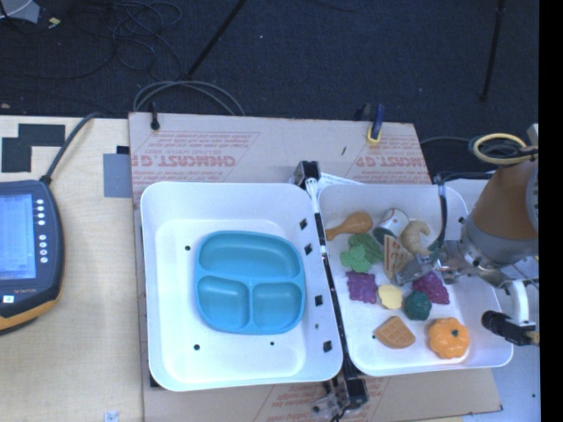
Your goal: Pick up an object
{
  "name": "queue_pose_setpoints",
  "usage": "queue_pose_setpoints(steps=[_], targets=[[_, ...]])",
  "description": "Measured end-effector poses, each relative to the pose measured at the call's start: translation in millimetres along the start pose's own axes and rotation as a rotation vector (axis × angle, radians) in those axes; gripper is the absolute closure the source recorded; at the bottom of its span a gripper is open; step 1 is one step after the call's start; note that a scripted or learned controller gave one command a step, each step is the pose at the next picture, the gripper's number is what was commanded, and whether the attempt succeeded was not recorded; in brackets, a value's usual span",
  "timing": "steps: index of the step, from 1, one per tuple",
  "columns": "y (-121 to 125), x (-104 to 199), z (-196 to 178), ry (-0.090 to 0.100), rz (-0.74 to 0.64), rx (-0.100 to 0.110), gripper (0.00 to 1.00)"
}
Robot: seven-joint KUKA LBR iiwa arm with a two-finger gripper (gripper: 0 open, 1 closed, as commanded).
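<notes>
Over the right bin (493, 350), the tool (412, 269) sits low among the toy food beside the purple grapes (432, 287); whether it is apart or together cannot be told. Left of that bin, another bin (167, 323) holds a blue divided plate (250, 281).

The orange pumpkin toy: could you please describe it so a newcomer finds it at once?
Look in the right-hand bin, at its near right corner. The pumpkin sits there beside a tan waffle-like piece; it alone is round, ribbed and bright orange.
</notes>
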State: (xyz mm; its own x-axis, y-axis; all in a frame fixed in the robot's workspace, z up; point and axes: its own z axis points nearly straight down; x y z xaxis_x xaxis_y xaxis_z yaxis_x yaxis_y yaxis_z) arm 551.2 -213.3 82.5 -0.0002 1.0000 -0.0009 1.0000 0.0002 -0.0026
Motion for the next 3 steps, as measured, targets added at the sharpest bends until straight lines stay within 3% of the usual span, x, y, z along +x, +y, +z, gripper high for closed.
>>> queue_pose_setpoints(steps=[1,2,3], targets=[[0,-1,-15,0.002,0.004,0.0,1.0],[82,72,-47,0.003,-0.009,-0.009,1.0],[95,154,-129,0.004,-0.009,-0.01,1.0]])
